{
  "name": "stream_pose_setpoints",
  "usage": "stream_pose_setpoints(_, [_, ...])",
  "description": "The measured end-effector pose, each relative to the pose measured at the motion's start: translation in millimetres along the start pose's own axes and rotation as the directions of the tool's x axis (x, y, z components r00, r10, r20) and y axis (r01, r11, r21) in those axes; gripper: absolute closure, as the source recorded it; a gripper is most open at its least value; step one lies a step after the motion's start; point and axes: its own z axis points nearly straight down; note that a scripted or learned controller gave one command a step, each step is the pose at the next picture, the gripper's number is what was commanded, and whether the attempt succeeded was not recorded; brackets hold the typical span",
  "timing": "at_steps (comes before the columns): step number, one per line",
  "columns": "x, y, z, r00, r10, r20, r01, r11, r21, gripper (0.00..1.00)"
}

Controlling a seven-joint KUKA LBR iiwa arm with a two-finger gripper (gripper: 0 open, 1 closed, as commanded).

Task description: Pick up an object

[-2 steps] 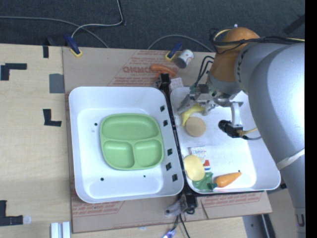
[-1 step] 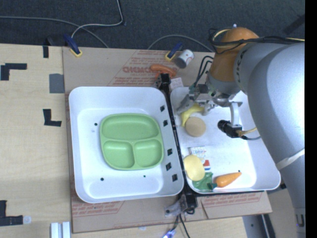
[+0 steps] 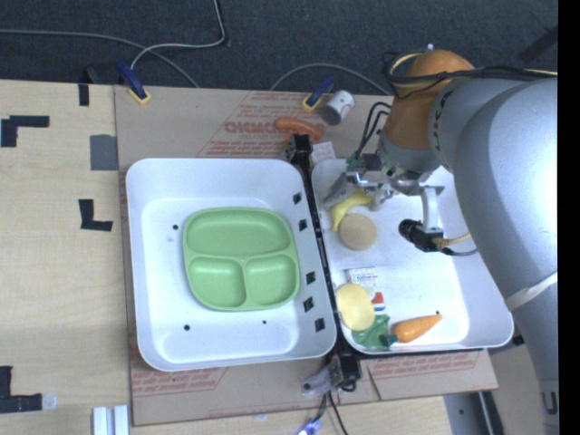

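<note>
In the right bin [image 3: 471, 320] lie a yellow banana-like piece [image 3: 345, 211], a tan round object [image 3: 358, 232], a yellow lemon [image 3: 355, 306], an orange carrot [image 3: 418, 328], a green leafy item [image 3: 372, 337] and a small white packet [image 3: 362, 276]. My gripper [image 3: 361, 185] hangs low over the bin's far left corner, right above the yellow piece and just behind the tan object. Whether it touches either one cannot be made out. The grey arm with its orange band [image 3: 426, 71] covers the bin's right side.
The left bin [image 3: 149, 243] holds a green divided plate [image 3: 241, 257]. A black clip strip [image 3: 313, 234] runs between the bins. Behind the bins lie an orange-red sausage shape [image 3: 297, 126], a small grey cylinder [image 3: 335, 107] and cables.
</note>
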Motion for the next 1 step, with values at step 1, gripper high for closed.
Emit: stream_pose_setpoints(1, [0.3, 0.0, -9.8, 1.000, -0.001, 0.000, 0.001, 1.000, 0.000, 1.00])
